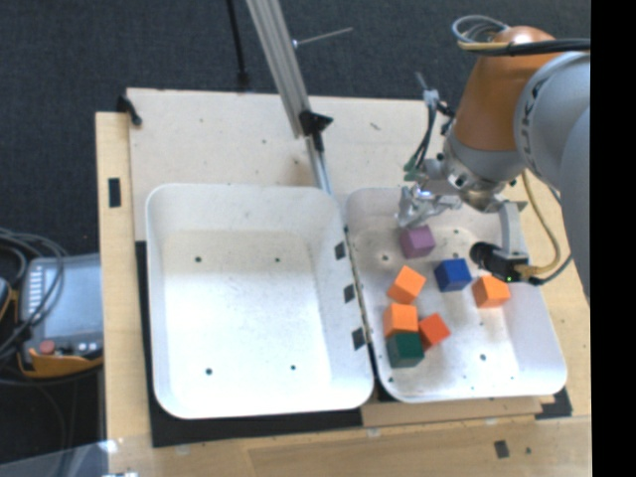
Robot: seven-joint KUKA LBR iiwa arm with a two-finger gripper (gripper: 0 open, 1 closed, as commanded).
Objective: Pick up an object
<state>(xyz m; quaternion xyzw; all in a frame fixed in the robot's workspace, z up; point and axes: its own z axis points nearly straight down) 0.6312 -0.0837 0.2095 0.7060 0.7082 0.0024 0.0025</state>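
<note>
Tool [421,210] right of frame centre, directly above purple cube [417,239] in right bin [537,366]; grip state: cannot tell. Cube likely light, rigid, smooth; best pinched across opposite flat faces.

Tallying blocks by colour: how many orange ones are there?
3, all in the right bin: one left of the blue block, one above the green block, one rightmost. The red-orange cube excluded.

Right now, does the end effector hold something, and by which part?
Cannot be told. The end effector is right above the purple block, but its grip on the block is hidden.
</note>
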